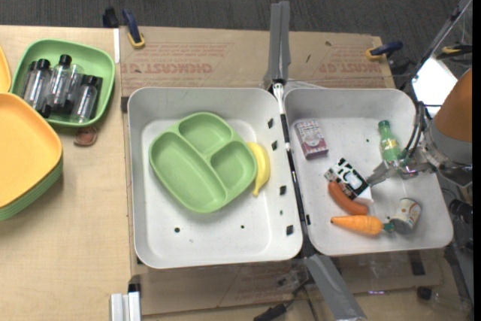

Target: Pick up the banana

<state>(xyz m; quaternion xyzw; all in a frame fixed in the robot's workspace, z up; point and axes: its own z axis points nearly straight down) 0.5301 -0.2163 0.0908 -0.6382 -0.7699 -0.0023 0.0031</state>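
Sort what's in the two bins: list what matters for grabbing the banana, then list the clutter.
For the job:
curved yellow banana, left bin, against the green divided plastic plate
tool, over the right bin

Clutter:
orange toy carrot
small pink box
green plastic bottle

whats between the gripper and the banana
In the camera view, the black-and-white packet and the pink box lie between the gripper and the banana, along with the divider where both bins meet.
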